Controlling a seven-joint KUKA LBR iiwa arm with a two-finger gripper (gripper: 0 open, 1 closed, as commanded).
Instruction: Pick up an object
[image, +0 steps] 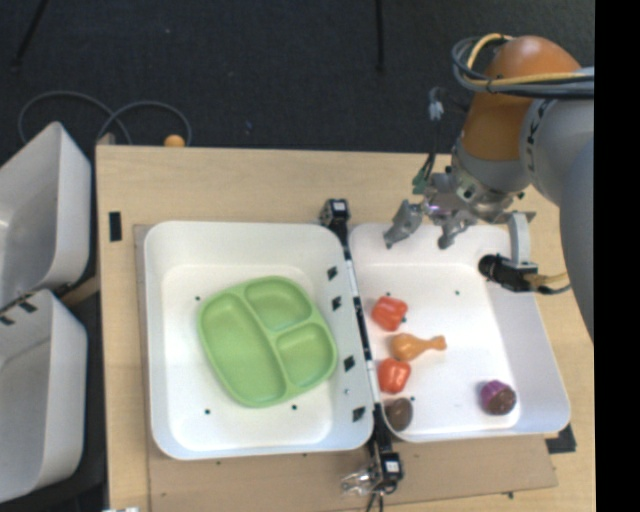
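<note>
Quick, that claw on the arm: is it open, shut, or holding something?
Gripper: open, holding nothing, above the far edge of the right bin.

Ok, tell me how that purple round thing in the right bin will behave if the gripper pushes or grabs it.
The purple object looks rounded, so a sideways push would probably roll it toward the right bin's wall. It seems small and smooth, likely light and apt to slip. The gripper has fingers spread and hovers at the far end.

1 fixed camera above bench (120, 190), looking down at slant, both bins (160, 300) in frame.
</note>
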